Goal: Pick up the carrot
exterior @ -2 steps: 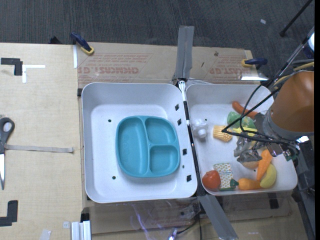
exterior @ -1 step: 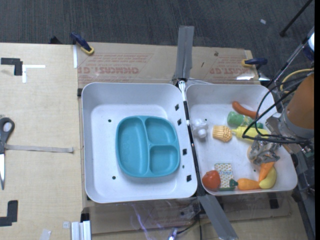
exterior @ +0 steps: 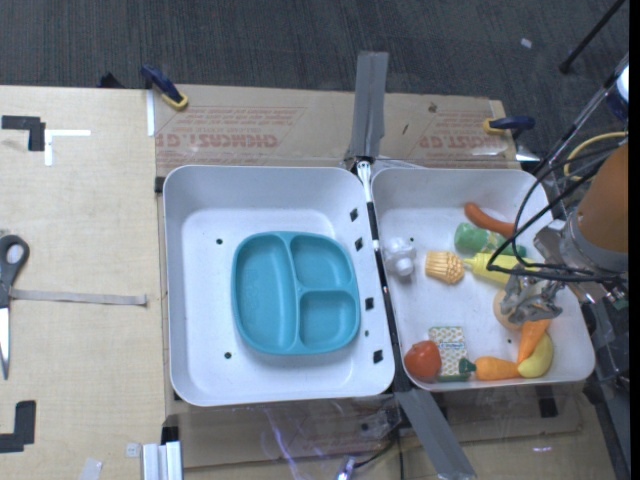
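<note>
Orange tapered plastic carrot lies at the right bin's lower right, touching a yellow banana | metal two-finger gripper hovers just above the carrot's upper end, grip state impossible to tell | teal divided plate sits in the left bin.

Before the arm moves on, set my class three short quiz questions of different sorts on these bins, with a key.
1. True or false: the blue plate lies in the left bin.
2. Which lies nearest the claw: A tomato, B carrot, C corn?
3. Fill in: the plate has ___ compartments.

Key: 1 true; 2 B; 3 three.
</note>
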Action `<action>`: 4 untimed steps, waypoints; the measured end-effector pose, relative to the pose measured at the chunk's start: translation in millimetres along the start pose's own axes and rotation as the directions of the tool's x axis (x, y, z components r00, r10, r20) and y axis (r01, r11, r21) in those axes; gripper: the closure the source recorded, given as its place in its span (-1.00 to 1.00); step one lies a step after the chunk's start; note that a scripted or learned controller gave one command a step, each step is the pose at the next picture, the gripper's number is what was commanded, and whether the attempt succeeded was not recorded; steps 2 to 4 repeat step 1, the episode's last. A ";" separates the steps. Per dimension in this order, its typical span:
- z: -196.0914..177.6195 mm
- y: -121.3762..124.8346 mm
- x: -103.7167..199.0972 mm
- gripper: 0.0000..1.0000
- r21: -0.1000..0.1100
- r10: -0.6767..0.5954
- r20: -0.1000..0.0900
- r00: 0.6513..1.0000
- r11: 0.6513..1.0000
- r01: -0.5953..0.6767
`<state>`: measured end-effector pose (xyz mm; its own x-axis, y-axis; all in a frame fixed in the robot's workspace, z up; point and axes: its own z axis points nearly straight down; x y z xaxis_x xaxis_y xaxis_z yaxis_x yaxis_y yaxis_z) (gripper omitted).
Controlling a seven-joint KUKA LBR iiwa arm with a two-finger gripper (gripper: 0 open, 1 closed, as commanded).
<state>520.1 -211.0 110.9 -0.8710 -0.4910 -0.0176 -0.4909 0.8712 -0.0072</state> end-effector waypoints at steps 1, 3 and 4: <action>-0.1 -7.1 6.6 1.00 -0.004 0.021 -0.011 1.000 1.000 -0.021; -0.1 -7.1 6.6 1.00 -0.004 0.021 -0.011 1.000 1.000 -0.021; -0.1 -7.1 6.6 1.00 -0.004 0.021 -0.011 1.000 1.000 -0.021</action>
